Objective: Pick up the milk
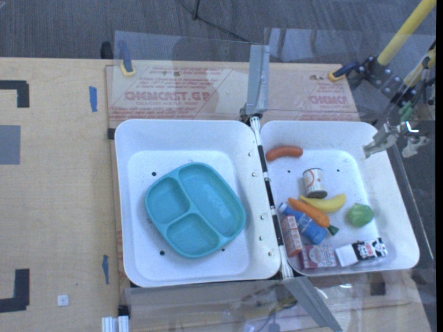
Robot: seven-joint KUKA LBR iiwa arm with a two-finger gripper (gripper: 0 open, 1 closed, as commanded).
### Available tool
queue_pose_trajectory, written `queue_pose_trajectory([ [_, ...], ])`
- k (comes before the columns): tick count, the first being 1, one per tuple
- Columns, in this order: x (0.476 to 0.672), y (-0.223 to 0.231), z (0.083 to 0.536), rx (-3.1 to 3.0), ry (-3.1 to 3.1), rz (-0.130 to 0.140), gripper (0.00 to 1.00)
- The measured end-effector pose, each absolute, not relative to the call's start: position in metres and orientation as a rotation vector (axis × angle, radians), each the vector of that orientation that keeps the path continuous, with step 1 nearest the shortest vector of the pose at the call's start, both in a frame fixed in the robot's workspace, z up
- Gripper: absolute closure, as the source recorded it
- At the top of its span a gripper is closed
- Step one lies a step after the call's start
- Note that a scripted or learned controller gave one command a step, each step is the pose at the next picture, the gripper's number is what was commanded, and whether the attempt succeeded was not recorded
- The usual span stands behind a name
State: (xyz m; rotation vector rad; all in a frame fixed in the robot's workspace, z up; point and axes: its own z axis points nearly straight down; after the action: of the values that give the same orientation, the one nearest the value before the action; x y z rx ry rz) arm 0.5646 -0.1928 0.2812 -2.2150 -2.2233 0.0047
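The milk (pixel 367 250) is a small white carton with black cow patches, lying on its side against the near wall of the right bin (pixel 394 206), close to its near right corner. Beside it lies one pink-and-white carton (pixel 318 256), its print too small to read. Farther back: one blue bottle (pixel 311 229), carrot (pixel 309 211), banana (pixel 324 203), green fruit (pixel 359 214), can (pixel 313 181) and sausage (pixel 284 153). The left bin (pixel 131 185) holds one teal divided plate (pixel 195 209). At the tabletop's far right edge, the end effector (pixel 396 134) is partly cut off; I cannot tell its state.
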Motion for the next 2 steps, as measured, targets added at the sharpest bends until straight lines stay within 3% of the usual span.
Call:
queue_pose_trajectory([
  [1, 0.501, -0.13, 0.117, -2.002, -2.434, -0.004, 0.0],
  [2, 0.565, -0.158, 0.265, -1.556, -2.732, 0.001, 0.0],
])
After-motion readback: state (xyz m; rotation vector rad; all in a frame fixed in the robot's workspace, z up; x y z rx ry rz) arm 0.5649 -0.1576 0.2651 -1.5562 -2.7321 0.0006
